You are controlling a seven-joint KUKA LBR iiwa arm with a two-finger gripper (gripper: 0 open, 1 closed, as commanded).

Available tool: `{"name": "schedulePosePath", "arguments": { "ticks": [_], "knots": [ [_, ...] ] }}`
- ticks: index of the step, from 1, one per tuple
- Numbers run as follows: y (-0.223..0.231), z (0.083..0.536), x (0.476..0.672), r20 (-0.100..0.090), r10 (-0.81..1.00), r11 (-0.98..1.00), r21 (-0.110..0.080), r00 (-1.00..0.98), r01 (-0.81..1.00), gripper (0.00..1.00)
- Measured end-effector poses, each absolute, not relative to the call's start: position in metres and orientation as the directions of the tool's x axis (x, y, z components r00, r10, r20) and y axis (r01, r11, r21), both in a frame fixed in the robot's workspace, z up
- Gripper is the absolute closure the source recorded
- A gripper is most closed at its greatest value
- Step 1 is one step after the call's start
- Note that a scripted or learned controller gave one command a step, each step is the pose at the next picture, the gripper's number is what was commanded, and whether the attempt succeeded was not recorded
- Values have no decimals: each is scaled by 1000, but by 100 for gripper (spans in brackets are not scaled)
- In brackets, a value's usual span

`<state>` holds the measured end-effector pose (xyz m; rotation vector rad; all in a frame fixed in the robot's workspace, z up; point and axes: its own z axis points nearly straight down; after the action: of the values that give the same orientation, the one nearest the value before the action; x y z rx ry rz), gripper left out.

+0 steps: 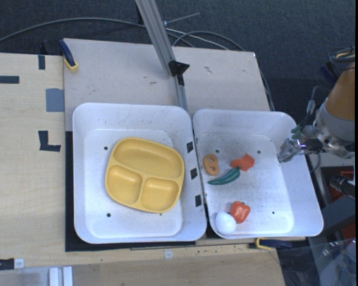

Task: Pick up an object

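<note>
Object candidates lie in the right bin (298,177): an orange piece (243,162) touching a green pepper (225,177), a tan slice (211,164), and a red pepper (240,211) beside a white egg (225,223) at the near edge. The pincer (288,149) hovers at the bin's right wall, holding nothing; whether it is spread cannot be told. Step: approach. Next: travel left over the orange piece, then descend.

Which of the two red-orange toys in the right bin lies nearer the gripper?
The upper red-orange toy, beside the green pod, lies nearer the gripper. The other sits lower, beside the white egg.
</note>
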<state>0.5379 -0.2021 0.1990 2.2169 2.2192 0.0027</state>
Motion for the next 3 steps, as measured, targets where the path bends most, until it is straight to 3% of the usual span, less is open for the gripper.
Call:
{"name": "schedulePosePath", "arguments": {
  "ticks": [1, 2, 3],
  "knots": [
    [-193, 257, 543, -2, 1000, 3, 6, -3, 1000, 100],
    [-193, 282, 543, -1, 1000, 2, 2, -2, 1000, 100],
    [-146, 282, 556, 1, 1000, 6, 0, -6, 1000, 100]
  ]
}}
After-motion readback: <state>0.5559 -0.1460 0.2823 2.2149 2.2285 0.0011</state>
